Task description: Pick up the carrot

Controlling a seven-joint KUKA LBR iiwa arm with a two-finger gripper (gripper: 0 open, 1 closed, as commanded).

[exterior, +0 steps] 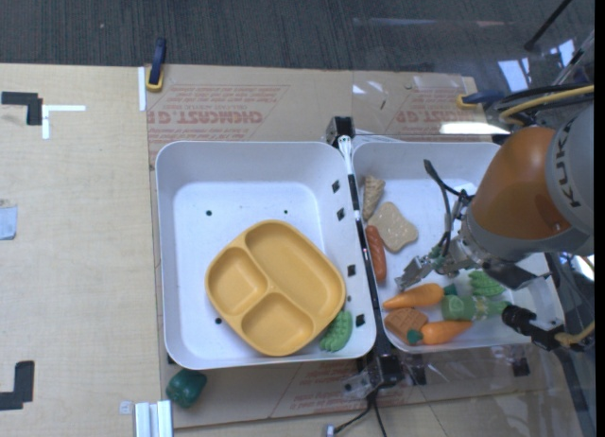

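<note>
Sitting in the left bin (180,236) is a yellow divided plate (274,286) with a green vegetable (337,330) at its lower right edge. In the right bin (397,163), a sausage (377,253) and bread slice (395,227) lie left of the carrot (414,296). The gripper (428,266) hangs just above the carrot; whether it is spread or pinching, I cannot tell.

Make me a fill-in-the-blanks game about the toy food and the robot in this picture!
1. The yellow plate lies in the ____ bin.
2. The yellow plate has ____ compartments.
3. The carrot lies in the ____ bin, near the gripper.
4. The green pepper lies ____ the bins, on the bench.

Missing words: left; three; right; outside
</note>
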